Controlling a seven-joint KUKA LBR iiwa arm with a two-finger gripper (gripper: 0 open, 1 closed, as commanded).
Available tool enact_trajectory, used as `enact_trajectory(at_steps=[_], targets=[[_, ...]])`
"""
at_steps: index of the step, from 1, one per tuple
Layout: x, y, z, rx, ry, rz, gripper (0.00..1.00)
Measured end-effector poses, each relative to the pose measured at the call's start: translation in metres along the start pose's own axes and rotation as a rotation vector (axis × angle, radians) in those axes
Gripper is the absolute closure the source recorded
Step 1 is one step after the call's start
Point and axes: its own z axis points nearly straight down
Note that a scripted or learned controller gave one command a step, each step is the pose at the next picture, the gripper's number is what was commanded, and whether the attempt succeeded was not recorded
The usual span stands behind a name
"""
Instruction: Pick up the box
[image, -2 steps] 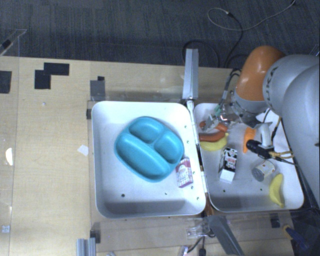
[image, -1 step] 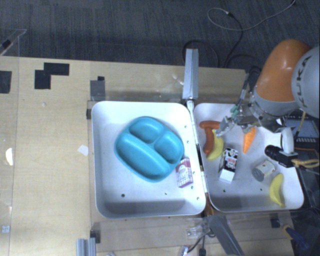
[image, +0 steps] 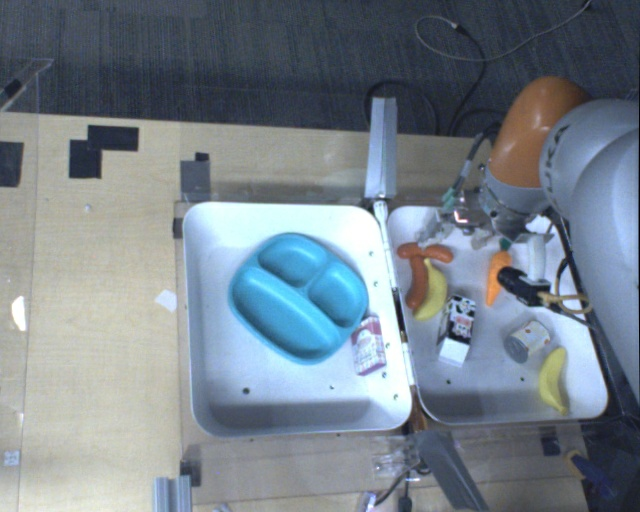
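**Two Bins, One Small Box Waiting**

Two shallow bins fill the middle of the frame. The left bin (image: 200, 330) holds a blue divided plate (image: 298, 295) at its centre. A small pinkish carton (image: 368, 345) lies just beside the plate's lower right edge, close to the bin's right wall.

In the right bin (image: 590, 405), an orange-red sausage (image: 425, 253) touches a banana (image: 430, 290) at the upper left. Just below and right of them lies the box (image: 458, 328), printed black and white, flat on the floor with bare floor beyond its long sides. Further right are a carrot (image: 497, 278), a grey lump (image: 527, 340) and a second banana (image: 552, 380) at lower right.

The gripper (image: 455, 222) hangs over the top of the right bin, above the sausage and up-frame from the box. Whether it is wide or narrow cannot be told from this angle.

The box looks like light, thin cardboard — stiff enough to pinch, but likely to skid on the smooth floor or dent under a hard squeeze. The best hold is probably across its narrow width, near the middle of the long sides.
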Motion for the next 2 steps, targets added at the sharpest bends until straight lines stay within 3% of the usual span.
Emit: enact_trajectory(at_steps=[1, 2], targets=[[0.003, 0.004, -0.014, -0.01, 0.001, -0.007, 1.0], [0.061, 0.004, -0.082, 0.019, 0.004, 0.034, 1.0]])
